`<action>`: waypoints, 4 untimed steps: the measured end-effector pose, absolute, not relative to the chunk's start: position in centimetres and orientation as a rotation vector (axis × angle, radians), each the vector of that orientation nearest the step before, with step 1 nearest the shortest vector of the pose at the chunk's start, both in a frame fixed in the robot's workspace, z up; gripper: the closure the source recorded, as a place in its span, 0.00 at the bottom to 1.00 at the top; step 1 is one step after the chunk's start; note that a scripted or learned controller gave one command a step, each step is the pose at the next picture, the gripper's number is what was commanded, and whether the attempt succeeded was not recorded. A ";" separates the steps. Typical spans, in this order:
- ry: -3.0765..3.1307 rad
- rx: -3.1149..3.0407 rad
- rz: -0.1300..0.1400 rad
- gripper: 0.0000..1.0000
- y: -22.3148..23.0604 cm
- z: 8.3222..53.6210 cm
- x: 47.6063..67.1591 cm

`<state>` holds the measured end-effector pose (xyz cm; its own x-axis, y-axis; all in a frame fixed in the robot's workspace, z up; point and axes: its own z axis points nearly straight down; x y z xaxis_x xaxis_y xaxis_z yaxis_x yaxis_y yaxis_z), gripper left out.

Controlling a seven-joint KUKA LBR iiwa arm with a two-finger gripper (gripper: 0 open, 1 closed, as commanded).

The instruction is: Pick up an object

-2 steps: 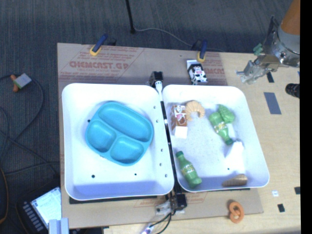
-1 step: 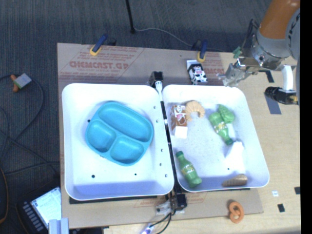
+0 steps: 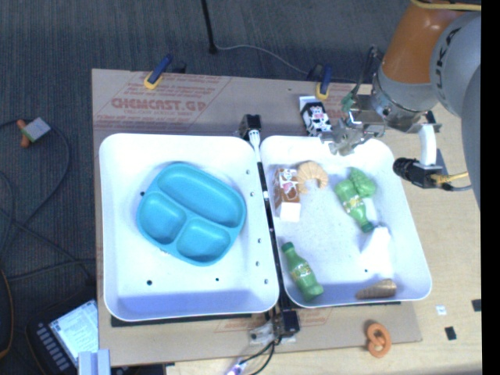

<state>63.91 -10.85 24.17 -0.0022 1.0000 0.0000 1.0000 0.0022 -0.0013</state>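
Note:
My gripper (image 3: 349, 141) hangs over the far rim of the right bin (image 3: 412, 233), with nothing visibly in it. Just below it, inside that bin, lie a green leafy toy (image 3: 355, 194), a tan croissant (image 3: 314, 173) and a small brown-and-white packet (image 3: 287, 193). Nearer the front are a green bottle (image 3: 301, 271) on its side, a white block (image 3: 377, 248) and a brown stick-shaped piece (image 3: 376, 291). The gripper is closest to the green toy and the croissant, above both and apart from them.
The left bin (image 3: 117, 272) holds a blue divided plate (image 3: 191, 213). A small black-and-white item (image 3: 316, 118) sits on the bench behind the right bin. An orange ring-shaped piece (image 3: 378, 337) lies on the bench in front. Clamps (image 3: 159, 71) hold the board's back edge.

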 end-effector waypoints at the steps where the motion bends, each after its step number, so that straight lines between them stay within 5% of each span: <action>1: -2.221 -2.224 0.004 1.00 -18.5 21.0 64.1; 2: -2.224 -2.221 -0.001 1.00 -15.0 23.3 66.9; 3: -2.226 -2.215 -0.003 1.00 3.4 25.2 66.8; 4: -2.222 -2.219 0.003 1.00 7.7 22.7 66.4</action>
